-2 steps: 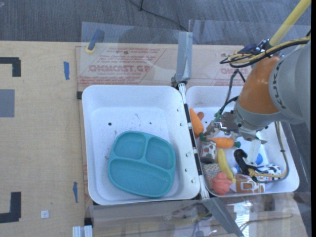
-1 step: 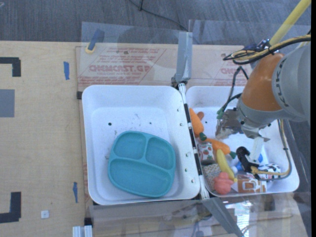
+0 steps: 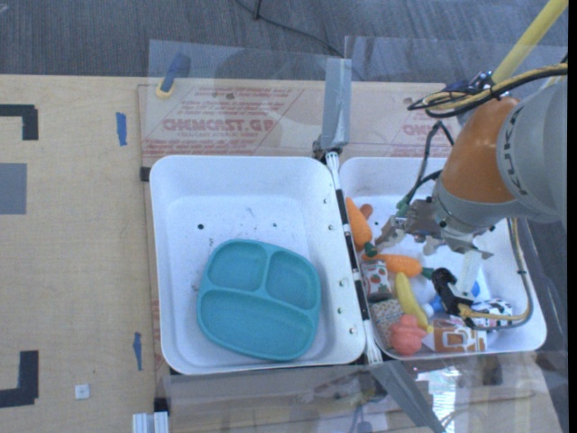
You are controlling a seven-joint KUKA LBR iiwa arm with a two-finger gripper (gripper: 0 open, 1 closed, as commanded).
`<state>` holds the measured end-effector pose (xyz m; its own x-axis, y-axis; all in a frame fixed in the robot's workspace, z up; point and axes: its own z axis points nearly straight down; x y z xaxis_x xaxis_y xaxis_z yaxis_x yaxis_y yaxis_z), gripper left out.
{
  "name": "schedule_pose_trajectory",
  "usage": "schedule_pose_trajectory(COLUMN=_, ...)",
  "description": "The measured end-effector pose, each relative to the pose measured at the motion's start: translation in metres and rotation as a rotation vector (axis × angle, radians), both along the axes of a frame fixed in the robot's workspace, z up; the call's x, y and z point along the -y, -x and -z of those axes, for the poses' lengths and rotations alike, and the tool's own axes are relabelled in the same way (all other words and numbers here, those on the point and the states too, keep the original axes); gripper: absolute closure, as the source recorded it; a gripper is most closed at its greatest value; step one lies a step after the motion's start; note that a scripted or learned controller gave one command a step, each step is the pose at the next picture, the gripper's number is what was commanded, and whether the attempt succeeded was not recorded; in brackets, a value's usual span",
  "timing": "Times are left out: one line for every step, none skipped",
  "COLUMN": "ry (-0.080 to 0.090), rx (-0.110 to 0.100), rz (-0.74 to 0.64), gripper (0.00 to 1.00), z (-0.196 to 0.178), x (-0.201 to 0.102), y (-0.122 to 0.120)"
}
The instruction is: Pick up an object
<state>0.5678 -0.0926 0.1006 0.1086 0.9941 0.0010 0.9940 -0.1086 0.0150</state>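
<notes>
Arm [image 3: 505,152]: reaching in from the right — wrist hanging low over the right bin [image 3: 532,332].
Left bin [image 3: 180,188]: holds just the teal divided plate [image 3: 260,299], well apart from the action.
Toy pile: crowded along the right bin's left and near sides.
Gripper [image 3: 431,233]: I cannot tell how the jaws stand — the wrist hides them.
Target, my guess: the orange carrot [image 3: 400,264], just beside the gripper on the near side, long axis running left-right across the bin.
Yellow banana [image 3: 410,299]: nearer still to the front wall, lying slantwise.
</notes>
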Motion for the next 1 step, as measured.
schedule_pose_trajectory(ry=0.001, rx=-0.001, rz=-0.140, gripper=0.00, z=0.0108, x=0.0034, y=0.0404)
